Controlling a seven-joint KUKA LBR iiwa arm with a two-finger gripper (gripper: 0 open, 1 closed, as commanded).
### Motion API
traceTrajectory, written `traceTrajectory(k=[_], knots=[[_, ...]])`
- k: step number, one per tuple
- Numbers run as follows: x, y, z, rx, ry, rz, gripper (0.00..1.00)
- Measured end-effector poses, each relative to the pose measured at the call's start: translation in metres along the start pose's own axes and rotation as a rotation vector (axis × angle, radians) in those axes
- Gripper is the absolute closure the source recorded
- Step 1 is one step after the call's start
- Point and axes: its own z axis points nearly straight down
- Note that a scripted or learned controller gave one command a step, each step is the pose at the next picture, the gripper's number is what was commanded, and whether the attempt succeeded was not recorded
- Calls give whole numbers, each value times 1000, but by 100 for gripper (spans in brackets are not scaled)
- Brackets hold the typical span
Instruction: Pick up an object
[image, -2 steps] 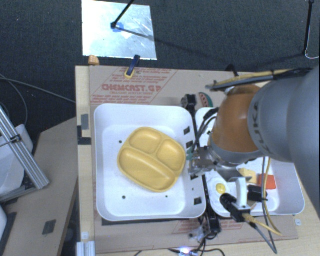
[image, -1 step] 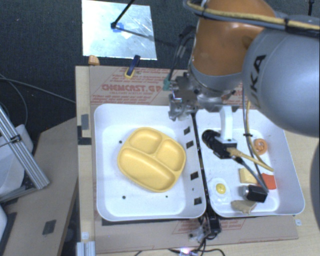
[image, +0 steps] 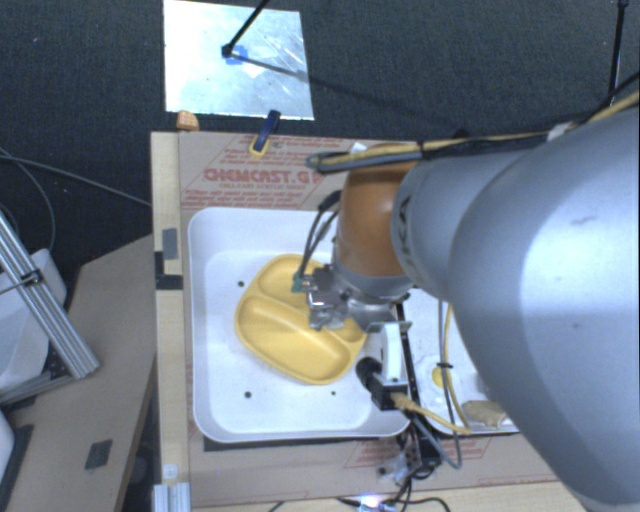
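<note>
The grey arm (image: 530, 290) fills the right side of the frame and is the largest thing here; it reaches toward the centre, and its orange band (image: 368, 225) sits just above the wrist, a little above the middle of the picture; below the band the gripper (image: 325, 312) hangs low over the right edge of the yellow object, and how far the hand is open, or if it has hold of something, I cannot tell, because the wrist covers this part.

Next in size is the brown board (image: 250, 175) with red printed letters, lying under the bins in the middle of the frame; on it the white bin (image: 215, 330) takes the centre and lower centre.

Inside this bin lies the yellow object (image: 285, 335), a shallow dish-like shape with two hollows; it rests on the bin floor, near the middle, its right part under the gripper.

In the upper left of the frame a shiny silver sheet (image: 240, 60) lies on the dark floor; beside the board's top edge is a small blue and yellow clip (image: 265, 132).
</note>
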Motion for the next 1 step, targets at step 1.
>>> traceTrajectory(k=[1], knots=[[-11,42,-141,-33,6,-3,100]])
